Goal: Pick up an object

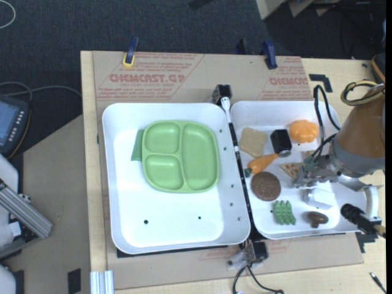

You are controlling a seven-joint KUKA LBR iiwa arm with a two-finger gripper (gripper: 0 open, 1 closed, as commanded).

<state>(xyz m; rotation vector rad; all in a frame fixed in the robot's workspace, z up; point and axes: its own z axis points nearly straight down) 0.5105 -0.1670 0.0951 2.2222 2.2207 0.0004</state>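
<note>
The right bin (260,110) holds several small objects. At its far side lie a tan bread slice (253,141), a black block (280,141) and an orange fruit (304,130). Nearer the middle lie a carrot (262,162) and a round brown cookie (266,185). Along the front are a green ridged piece (283,212), a small brown piece (316,218) and a white piece (318,198). My gripper (308,175) is low inside this bin, right of the cookie and just above the white piece. The arm's orange band (362,133) rises behind it.
A green divided plate (180,155) lies in the left bin (122,182). A ridge with a black clamp (222,93) separates the bins. Blue and yellow clamps grip the cardboard at the back. Cables loop at the right edge.
</note>
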